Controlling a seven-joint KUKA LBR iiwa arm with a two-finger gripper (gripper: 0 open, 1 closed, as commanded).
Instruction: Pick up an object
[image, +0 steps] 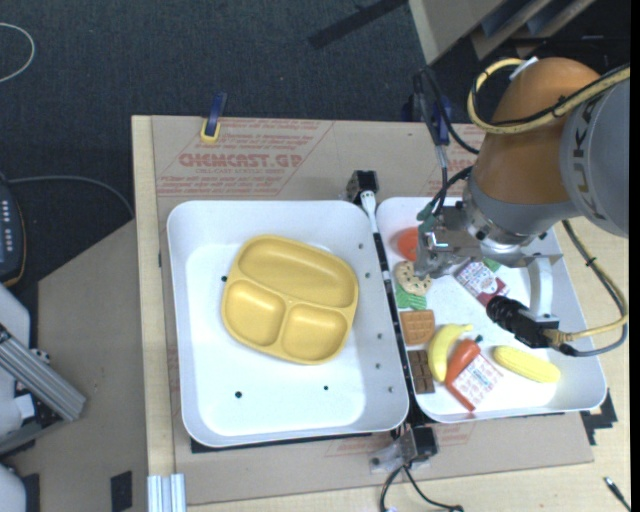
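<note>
Toy food lies heaped in the right bin; a cookie sits at its nine o'clock edge. Just above it hangs the gripper, grip state impossible to tell. At nine o'clock, the left bin holds a yellow divided plate.

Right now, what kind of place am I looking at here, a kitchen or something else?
Probably a robot test lab, not a kitchen. A grey and orange arm reaches over two white bins on a clamped board; one holds a yellow divided tray, the other toy food such as a banana. Cables trail around.
</note>
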